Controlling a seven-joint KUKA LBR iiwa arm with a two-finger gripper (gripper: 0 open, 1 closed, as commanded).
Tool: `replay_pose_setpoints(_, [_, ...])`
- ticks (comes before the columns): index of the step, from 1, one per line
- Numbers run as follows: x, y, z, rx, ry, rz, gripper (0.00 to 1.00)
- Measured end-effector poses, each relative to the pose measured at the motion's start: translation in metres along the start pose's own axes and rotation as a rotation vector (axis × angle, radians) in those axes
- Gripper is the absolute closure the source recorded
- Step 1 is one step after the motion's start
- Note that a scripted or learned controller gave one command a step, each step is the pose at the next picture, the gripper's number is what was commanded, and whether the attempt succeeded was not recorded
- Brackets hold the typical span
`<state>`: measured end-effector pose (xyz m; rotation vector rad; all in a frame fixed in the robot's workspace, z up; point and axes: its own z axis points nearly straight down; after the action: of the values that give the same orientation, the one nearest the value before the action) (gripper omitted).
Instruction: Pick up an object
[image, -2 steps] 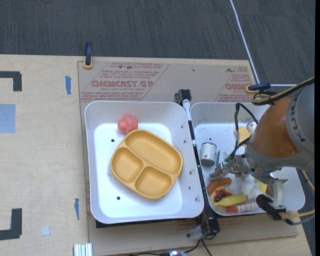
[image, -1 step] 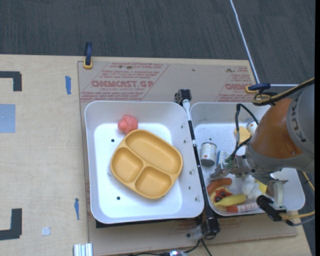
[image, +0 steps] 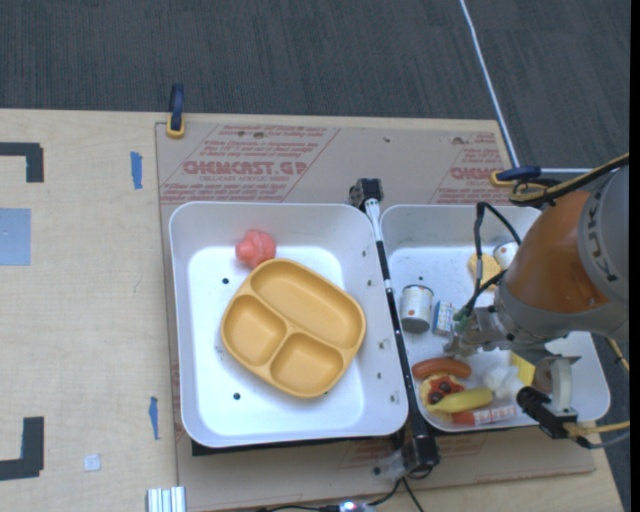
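My gripper (image: 466, 336) hangs low in the right bin (image: 430, 235), beneath the orange band of the arm (image: 556, 258). Its tip is just above a red sausage-like toy (image: 442, 369) and to the right of a small silver can (image: 416, 308). A yellow banana-shaped piece (image: 461, 401) lies in front of the sausage, and a white crumpled item (image: 497, 378) sits beside it. The arm partly hides a yellow object (image: 484, 266) at the back of the bin. I see nothing lifted off the bin floor.
The left bin (image: 190, 300) holds a yellow three-compartment plate (image: 292, 327) and a pink lump (image: 255, 246) behind it. A black divider clamp (image: 368, 192) sits between the bins. A pale cylinder (image: 560, 382) lies at the right bin's front right.
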<state>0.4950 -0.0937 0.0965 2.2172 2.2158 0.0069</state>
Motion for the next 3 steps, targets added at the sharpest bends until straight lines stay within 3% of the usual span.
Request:
replay_pose_setpoints(1, [0.073, -0.014, -0.089, 0.006, 0.003, -0.002, 1.00])
replay_pose_setpoints(2, [0.005, -0.015, -0.088, 0.006, 0.000, -0.001, 1.00])
replay_pose_setpoints(3, [0.005, -0.015, -0.088, 0.006, 0.001, -0.001, 0.00])
